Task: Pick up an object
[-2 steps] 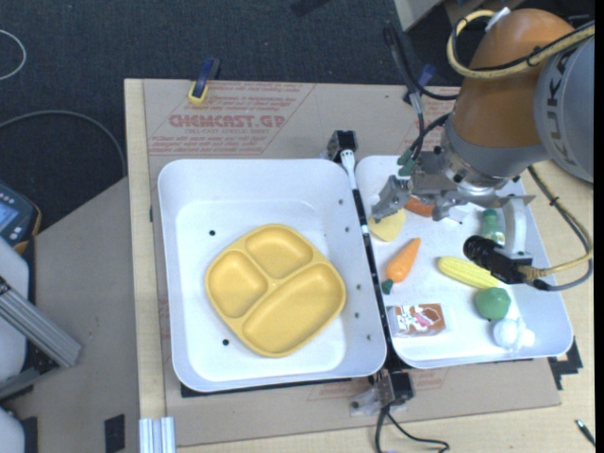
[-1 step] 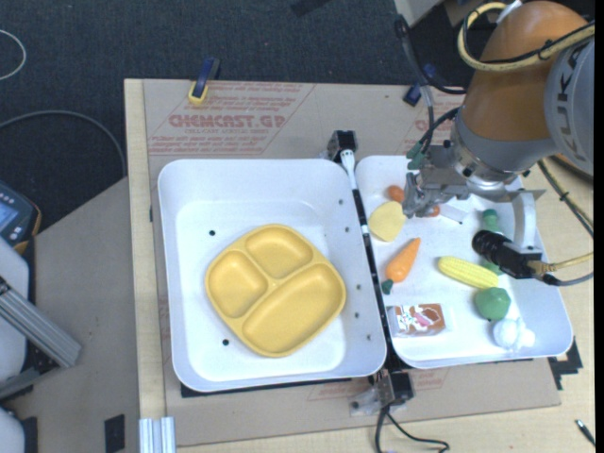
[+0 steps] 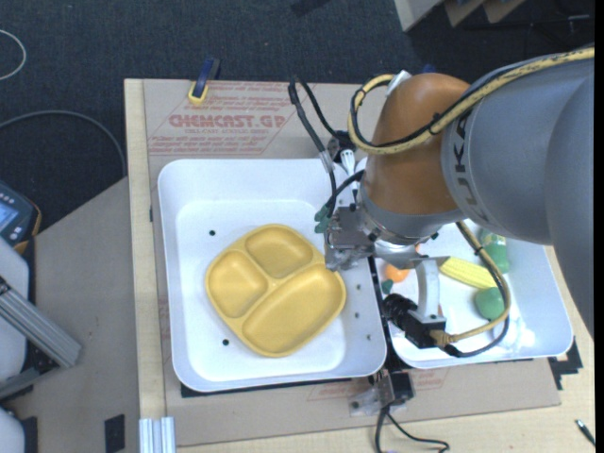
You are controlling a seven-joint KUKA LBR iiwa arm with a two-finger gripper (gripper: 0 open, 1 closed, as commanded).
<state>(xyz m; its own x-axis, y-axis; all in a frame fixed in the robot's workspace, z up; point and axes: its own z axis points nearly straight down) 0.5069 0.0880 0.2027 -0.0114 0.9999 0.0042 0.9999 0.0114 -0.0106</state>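
Gripper sits right at the right rim of the yellow divided plate in the left bin, can't tell how its jaws stand, so I'd pinch that thin rim squarely before lifting.

The yellow divided plate fills mid left bin; bare floor rings it, widest at the far-left corner.

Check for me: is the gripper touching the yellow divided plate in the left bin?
Cannot tell. In the camera view the gripper overlaps the yellow divided plate's upper right rim, but the wrist hides any contact or gap.
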